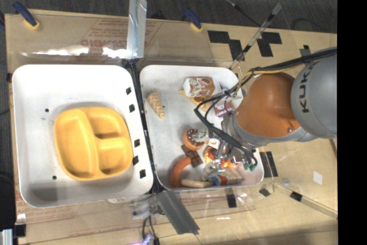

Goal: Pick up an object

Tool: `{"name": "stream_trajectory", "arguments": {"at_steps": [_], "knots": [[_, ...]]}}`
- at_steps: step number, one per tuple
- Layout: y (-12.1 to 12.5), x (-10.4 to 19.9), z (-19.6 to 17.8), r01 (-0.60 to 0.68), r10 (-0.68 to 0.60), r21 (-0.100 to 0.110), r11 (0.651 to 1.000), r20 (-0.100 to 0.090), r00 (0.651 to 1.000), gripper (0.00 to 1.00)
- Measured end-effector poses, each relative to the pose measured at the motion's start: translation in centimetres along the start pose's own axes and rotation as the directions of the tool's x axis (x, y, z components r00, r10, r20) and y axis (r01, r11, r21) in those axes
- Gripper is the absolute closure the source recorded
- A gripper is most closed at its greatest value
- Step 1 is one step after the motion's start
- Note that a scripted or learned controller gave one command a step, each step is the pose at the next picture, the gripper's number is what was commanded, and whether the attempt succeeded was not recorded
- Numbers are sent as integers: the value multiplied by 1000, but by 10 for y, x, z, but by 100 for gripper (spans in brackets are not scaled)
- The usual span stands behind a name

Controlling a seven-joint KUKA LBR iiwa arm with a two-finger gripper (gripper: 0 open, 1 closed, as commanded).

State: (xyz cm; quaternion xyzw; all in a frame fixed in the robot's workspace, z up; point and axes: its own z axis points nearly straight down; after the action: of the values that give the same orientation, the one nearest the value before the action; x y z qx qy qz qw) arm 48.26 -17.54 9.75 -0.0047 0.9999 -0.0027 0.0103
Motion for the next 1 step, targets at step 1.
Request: {"name": "stream_trajectory", "arguments": {"at_steps": [1], "knots": [[28,-8,1,133,-133,-1,991,-6,991,0]]}}
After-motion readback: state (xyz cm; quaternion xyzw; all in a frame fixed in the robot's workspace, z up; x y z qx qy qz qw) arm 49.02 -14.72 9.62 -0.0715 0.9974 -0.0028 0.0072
